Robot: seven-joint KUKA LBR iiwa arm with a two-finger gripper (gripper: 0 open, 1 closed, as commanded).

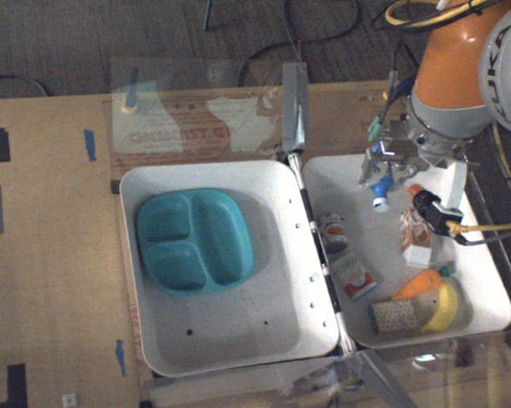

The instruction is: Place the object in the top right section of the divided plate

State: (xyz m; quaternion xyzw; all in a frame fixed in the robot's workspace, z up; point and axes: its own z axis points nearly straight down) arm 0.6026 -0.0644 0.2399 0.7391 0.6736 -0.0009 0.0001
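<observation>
The teal divided plate (193, 240) lies in the upper left part of the left bin (239, 339), with nothing in its sections. My gripper (382, 171) hangs over the upper middle of the right bin (494, 308), far to the right of the plate. A small white-and-blue object (379, 194) sits right at the gripper's tip; whether it is held is unclear. Loose in the right bin are a small can (332, 231), a red-and-white carton (357, 279), a carrot (416, 285), a banana (444, 308) and a beige sponge (392, 316).
A brown-and-white packet (416, 238) stands under the wrist, beside a black cable fitting (430, 208). A metal divider (315, 247) separates the two bins. The arm's orange band (454, 45) fills the upper right. Cables lie on the floor behind the bench.
</observation>
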